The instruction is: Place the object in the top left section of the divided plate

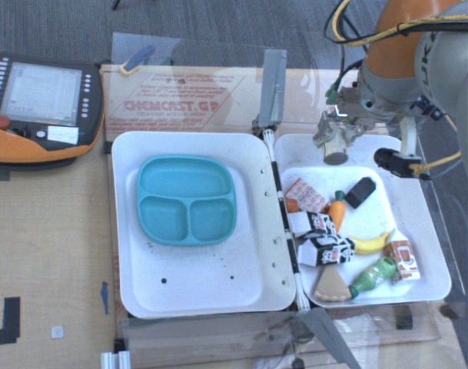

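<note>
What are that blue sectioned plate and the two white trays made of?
The teal three-section divided plate looks like moulded plastic: one even colour, rounded ridges, a soft sheen. The shallow white bins also look plastic, matte with rounded corners, though coated metal is possible.

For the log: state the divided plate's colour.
Teal blue: the divided plate, clearest in the camera view, in the left bin.

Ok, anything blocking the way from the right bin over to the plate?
Only the raised rims where the two bins meet, lying between the pincer and the plate. Nothing rests in the plate's sections.
</note>
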`<state>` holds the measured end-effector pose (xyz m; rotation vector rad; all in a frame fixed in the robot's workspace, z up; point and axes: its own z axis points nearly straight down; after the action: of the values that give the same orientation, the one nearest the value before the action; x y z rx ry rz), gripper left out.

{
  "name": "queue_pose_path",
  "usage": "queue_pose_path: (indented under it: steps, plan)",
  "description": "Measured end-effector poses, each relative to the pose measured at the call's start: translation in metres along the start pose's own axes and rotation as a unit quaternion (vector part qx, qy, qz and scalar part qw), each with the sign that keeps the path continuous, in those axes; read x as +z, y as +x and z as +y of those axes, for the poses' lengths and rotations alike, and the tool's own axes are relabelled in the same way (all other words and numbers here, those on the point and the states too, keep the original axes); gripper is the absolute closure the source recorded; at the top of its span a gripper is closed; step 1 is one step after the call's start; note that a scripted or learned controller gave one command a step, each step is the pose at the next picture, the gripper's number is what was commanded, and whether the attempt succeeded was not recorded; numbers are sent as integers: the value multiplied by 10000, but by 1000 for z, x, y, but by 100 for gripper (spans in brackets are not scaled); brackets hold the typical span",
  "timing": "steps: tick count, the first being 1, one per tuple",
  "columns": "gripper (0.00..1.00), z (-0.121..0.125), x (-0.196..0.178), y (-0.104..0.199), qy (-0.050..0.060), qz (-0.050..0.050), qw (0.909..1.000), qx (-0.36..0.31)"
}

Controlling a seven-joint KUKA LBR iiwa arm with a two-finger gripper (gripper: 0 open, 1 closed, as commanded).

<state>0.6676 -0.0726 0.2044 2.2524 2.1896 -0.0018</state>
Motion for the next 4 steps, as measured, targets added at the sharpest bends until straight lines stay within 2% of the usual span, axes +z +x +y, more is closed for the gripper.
queue_pose_path:
  steps: [1,2,3,4]
  plan:
    - [100,-11,21,120,16,10,9997,240]
    - [100,-81,66,167,22,4,9998,212]
    - [100,-168,36,199,23,4,10000,-71]
    - [0,-168,36,198,19,4,10000,-65]
